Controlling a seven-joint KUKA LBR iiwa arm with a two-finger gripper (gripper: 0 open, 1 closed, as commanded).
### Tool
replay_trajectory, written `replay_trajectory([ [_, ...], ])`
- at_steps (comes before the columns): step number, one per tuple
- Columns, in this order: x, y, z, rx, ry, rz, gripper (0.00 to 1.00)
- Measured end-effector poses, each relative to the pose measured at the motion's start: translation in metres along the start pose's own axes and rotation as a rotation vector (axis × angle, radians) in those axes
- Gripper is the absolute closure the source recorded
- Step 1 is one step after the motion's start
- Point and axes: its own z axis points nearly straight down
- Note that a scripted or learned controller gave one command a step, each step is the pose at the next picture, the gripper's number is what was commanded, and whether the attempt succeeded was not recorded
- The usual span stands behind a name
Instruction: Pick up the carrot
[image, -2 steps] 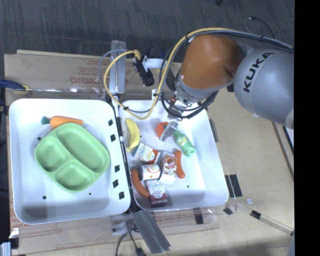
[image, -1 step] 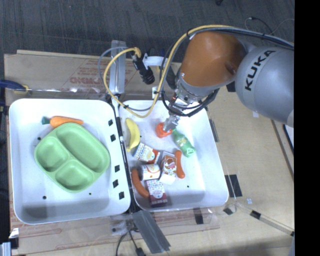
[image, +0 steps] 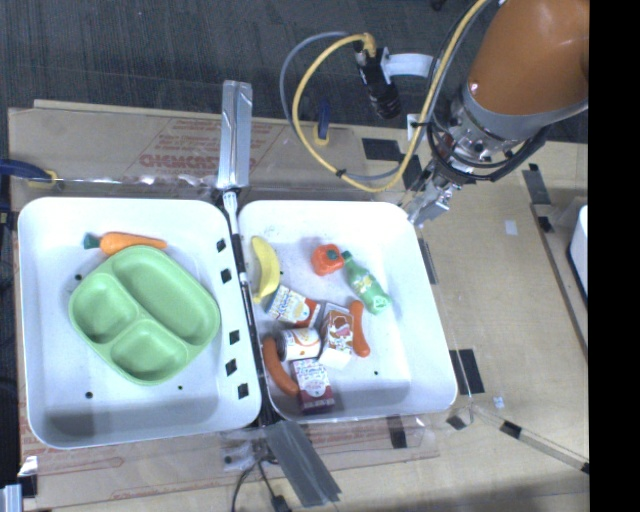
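Note:
The carrot (image: 133, 241) is orange with a green top at its left end. It lies flat at the back of the left bin (image: 50, 400), against the far rim of the green plate (image: 145, 313). My gripper (image: 432, 200) hangs under the orange-banded wrist over the back right corner of the right bin (image: 425, 375). It is far to the right of the carrot, with the whole right bin between them. Nothing shows in its grasp.
The right bin holds a banana (image: 265, 267), a red-orange vegetable (image: 327, 259), a green bottle (image: 367, 285), two sausages (image: 357, 330) (image: 280, 365) and several small cartons (image: 312, 375). A metal divider (image: 235, 130) runs between the bins. Yellow and grey cables (image: 330, 110) loop behind the right bin.

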Motion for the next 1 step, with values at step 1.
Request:
replay_trajectory([
  [1, -0.0051, -0.0322, 0.1105, -0.001, -0.009, -0.107, 1.0],
])
